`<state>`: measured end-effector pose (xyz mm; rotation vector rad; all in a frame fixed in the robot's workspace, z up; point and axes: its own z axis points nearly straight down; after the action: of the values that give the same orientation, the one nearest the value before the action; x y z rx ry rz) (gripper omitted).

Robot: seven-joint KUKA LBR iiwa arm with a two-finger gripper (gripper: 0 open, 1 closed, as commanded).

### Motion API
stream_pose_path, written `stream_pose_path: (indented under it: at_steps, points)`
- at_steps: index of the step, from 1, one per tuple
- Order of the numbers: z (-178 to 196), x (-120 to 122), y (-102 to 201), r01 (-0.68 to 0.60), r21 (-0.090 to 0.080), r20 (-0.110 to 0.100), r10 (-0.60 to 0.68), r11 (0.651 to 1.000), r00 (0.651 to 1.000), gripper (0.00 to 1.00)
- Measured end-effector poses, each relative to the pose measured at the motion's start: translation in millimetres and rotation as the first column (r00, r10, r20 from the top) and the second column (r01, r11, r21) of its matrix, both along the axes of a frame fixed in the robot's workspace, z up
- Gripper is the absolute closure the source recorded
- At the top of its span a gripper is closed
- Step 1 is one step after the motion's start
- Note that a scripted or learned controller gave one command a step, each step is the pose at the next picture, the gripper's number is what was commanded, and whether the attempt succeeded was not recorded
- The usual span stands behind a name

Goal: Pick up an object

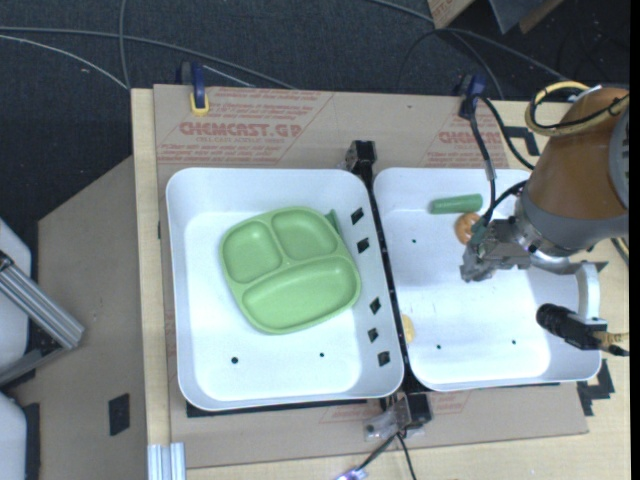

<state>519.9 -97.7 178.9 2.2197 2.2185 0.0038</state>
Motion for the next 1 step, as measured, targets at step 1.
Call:
stream_pose_path:
  at_steps: [1]
  points:
    - [61.9, 6.4, -5.2, -0.002, -0.001, 0.003, 0.002, 1.000, 1.000, 1.00]
